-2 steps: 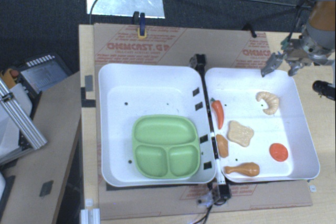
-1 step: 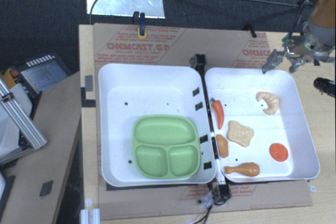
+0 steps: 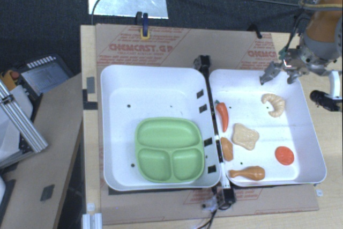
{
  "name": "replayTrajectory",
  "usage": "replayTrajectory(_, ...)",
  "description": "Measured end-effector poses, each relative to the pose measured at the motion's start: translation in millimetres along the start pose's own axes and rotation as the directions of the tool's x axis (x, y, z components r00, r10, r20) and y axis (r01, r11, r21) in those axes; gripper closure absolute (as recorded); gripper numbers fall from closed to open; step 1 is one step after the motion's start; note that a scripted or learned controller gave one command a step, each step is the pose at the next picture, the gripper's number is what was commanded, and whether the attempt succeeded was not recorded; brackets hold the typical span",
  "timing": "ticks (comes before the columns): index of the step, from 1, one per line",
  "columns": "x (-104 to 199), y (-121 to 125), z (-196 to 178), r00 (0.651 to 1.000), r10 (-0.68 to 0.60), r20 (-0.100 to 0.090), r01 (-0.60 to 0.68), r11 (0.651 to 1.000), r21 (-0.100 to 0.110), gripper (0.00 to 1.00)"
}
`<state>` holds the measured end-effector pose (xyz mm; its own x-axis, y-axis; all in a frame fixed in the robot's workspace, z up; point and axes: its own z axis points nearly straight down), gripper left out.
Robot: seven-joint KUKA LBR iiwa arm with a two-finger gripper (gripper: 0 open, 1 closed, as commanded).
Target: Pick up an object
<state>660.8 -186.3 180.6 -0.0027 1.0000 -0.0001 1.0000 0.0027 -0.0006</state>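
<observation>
Camera view, from above, shows the right bin (image 3: 305, 115) holding six small food toys. A pale croissant (image 3: 275, 104) lies near its far right corner, closest to the gripper (image 3: 278, 75). A red chili pepper (image 3: 223, 115) lies along the bin's left wall, and below it, also by that wall, sits a small orange-brown piece (image 3: 226, 149). A tan slice of bread (image 3: 246, 137) rests near the middle, just right of those two. A red-orange round piece (image 3: 284, 155) lies toward the near right corner, apart from the rest. A brown drumstick (image 3: 247, 172) lies along the near wall.

The gripper hangs over the far right part of this bin, above and beyond the croissant, not touching it. Its two fingers stand spread apart with nothing between them. The grey arm with its orange band (image 3: 324, 24) reaches in from the right edge.

The left bin (image 3: 123, 88) holds a green divided plate (image 3: 169, 148) with three compartments, set toward the near right corner. Both bins sit on a sheet of brown cardboard (image 3: 171, 43).
</observation>
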Motion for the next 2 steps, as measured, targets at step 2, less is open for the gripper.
replayTrajectory(2,-4,-4,93,1.000,-0.002,0.003,0.002,1.000,-0.008,0.00)
